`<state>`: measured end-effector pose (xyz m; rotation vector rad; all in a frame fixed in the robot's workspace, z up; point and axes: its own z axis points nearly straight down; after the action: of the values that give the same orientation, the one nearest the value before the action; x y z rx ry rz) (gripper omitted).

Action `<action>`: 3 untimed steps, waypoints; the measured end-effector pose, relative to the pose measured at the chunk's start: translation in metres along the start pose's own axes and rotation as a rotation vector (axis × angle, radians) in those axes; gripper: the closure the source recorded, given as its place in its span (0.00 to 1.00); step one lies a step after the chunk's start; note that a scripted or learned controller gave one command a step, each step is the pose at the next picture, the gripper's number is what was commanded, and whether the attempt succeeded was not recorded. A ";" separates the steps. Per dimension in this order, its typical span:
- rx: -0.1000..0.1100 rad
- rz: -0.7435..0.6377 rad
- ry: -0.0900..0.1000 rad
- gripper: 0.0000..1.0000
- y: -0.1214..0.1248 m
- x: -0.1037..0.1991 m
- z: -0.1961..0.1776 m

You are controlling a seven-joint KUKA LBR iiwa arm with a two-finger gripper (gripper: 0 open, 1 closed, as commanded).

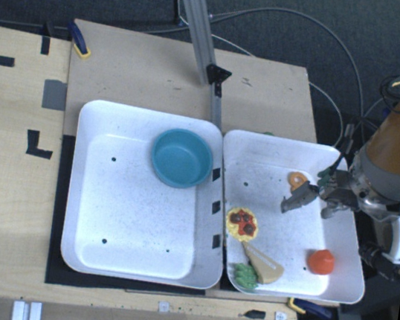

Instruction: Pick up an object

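Note:
My gripper (311, 205) hangs over the right bin (291, 155), near its right side, reaching in from the right. Its two dark fingers stand apart, open, with bare bin floor between them. A small orange ring-shaped piece (297, 181) lies just up and left of the fingers. A red object (321, 261) sits below the gripper near the bin's right wall. A round yellow piece with red topping (242, 224) lies to the lower left. A tan wedge (263, 266) and a green piece (245, 277) rest at the bin's front edge.
The left bin (103, 200) holds a blue bowl (181, 158) at its back right corner. A grey pole (199, 20) slants down to the divide between the bins. Cables run behind the right bin.

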<state>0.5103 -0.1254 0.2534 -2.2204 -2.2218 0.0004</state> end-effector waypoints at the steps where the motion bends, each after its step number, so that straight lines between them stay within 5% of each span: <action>1: 0.002 0.000 0.000 0.00 -0.003 0.000 0.042; 3: -0.002 0.000 -0.001 0.00 0.001 0.004 0.163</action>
<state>0.5108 -0.1210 0.0906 -2.2213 -2.2232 -0.0010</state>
